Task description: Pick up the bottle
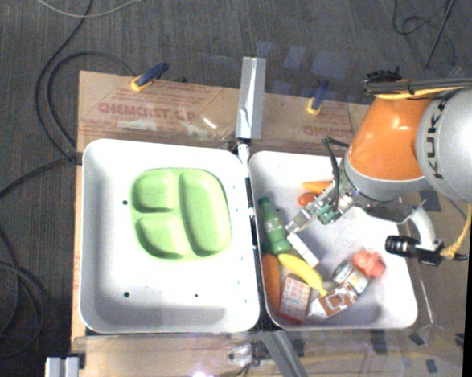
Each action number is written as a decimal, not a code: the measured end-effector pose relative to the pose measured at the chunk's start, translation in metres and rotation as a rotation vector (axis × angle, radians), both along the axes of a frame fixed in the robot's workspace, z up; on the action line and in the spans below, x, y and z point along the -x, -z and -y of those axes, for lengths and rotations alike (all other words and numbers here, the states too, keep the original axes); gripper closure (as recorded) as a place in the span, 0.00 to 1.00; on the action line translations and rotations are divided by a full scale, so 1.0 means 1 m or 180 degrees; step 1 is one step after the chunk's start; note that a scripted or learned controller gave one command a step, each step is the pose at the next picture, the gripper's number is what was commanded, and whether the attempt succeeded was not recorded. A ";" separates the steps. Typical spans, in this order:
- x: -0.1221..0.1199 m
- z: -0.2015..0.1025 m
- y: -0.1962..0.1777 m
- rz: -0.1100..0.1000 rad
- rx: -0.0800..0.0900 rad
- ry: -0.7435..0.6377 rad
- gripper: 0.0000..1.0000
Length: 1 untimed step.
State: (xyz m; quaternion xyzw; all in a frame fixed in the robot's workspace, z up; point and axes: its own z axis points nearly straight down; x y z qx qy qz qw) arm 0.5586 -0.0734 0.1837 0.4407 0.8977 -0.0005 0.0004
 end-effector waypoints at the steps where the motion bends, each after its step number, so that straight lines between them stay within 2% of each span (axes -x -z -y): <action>1: -0.013 -0.057 0.001 -0.0009 0.0001 0.1409 1.00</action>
